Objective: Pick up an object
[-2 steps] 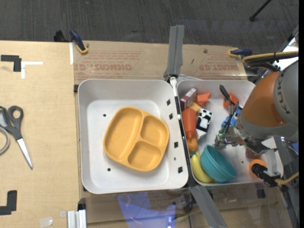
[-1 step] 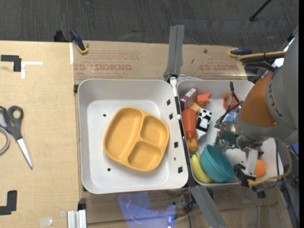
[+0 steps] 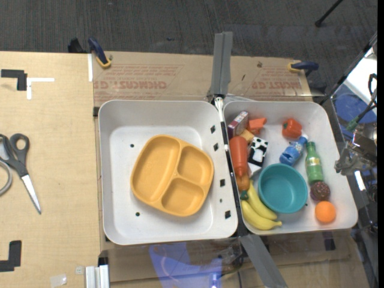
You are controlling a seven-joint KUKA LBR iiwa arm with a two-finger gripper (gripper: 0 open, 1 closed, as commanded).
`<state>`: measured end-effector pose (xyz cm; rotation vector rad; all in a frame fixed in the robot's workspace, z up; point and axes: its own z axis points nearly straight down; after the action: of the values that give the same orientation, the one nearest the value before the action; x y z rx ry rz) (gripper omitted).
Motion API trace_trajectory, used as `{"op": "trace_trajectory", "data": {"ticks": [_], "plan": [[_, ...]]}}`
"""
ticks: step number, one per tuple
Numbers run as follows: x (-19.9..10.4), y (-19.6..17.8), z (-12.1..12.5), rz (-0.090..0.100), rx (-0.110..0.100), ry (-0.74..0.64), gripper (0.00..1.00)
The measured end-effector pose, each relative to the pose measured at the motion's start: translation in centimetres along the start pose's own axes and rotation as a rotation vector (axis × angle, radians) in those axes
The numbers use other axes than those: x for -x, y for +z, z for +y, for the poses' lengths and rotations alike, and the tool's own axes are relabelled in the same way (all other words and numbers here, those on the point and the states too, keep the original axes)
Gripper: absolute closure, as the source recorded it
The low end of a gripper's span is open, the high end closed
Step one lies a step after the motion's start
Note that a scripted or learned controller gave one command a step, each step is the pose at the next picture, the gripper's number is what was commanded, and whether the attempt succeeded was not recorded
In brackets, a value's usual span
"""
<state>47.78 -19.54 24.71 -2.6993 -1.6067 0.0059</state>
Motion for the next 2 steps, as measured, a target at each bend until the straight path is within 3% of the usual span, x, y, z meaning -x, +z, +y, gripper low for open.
{"op": "trace_trajectory", "data": {"ticks": [1, 2], "plan": [[-3.2, 13.6, 0.7, 0.001, -0.002, -0.044, 1.00], [-12.0, 15.6, 3.9, 0.000, 0.000, 0.253, 1.00]]}}
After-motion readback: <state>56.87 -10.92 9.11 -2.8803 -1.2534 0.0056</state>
